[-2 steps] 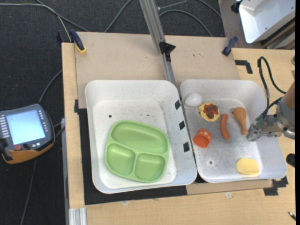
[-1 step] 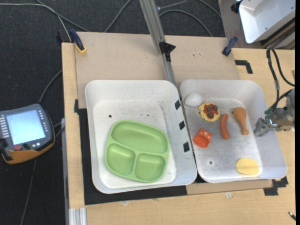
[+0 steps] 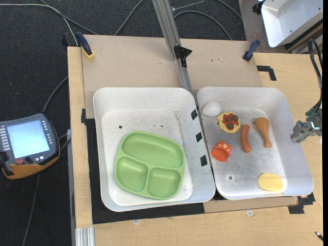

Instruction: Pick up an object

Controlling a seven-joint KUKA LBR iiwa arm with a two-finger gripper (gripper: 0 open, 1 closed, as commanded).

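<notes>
- Right bin [image 3: 287, 106]: a shallow white tray on the counter [image 3: 133, 60]; it serves as the landmark for every position given below.
- Gripper [image 3: 303, 131]: seen at the right rim of the right bin, about mid-height of that rim, over its edge; whether the jaws are spread or pressed together cannot be told, and nothing is seen between them.
- White egg [image 3: 211, 108]: in the right bin's far-left corner.
- Small pizza [image 3: 228, 122]: just beside the egg, toward the bin's middle; yellow with dark red toppings.
- Sausage [image 3: 246, 138]: near the bin's centre, lying lengthwise front to back.
- Chicken drumstick [image 3: 263, 130]: just right of the sausage, roughly parallel to it, apart from the gripper.
- Red cup [image 3: 221, 151]: by the bin's left wall, nearer than the pizza, lying tilted.
- Yellow lemon-like piece [image 3: 270, 182]: in the bin's near-right part, well apart from the other items.
- Left bin [image 3: 138, 99]: touching the right bin's left side; it holds a green divided plate [image 3: 150, 164] with three compartments.
- Handheld control pendant [image 3: 28, 143]: far left of the right bin, off the counter.
</notes>
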